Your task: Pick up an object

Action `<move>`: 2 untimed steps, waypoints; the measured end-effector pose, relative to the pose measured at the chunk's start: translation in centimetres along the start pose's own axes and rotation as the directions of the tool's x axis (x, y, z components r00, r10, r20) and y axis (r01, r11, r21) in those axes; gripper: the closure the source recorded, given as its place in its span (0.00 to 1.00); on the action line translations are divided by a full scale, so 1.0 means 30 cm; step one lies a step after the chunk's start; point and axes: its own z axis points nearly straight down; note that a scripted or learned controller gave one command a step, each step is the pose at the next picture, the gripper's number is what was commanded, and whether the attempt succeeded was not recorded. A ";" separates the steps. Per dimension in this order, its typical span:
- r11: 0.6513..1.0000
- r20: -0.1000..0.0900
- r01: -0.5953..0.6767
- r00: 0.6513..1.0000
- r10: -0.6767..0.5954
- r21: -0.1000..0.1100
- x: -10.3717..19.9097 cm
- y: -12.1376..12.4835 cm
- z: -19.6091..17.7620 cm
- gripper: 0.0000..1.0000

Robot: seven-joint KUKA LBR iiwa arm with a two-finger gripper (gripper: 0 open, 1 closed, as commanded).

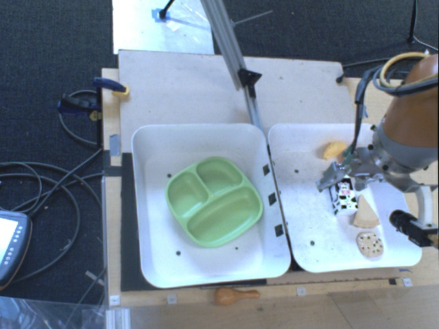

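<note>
Bench (185,88) with two white bins (154,252), wooden pear-shaped piece (235,295).

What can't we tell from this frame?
- Gripper fingers: hidden under the wrist in the camera view; open or shut unclear.
- Patterned block: partly covered by the gripper; held or lying loose unclear.
- Yellow piece: too small to identify.
- Arm: cut off by the right edge.

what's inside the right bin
The right bin holds a yellow piece near its far wall, a tan wedge, a spotted round cookie and a black-and-white patterned item under the gripper, which covers part of it.
</note>
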 end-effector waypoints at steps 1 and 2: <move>1.000 0.000 -0.002 1.000 0.002 -0.001 0.000 0.000 -0.001 0.00; 1.000 0.000 -0.003 1.000 0.003 0.006 0.003 0.026 0.196 0.00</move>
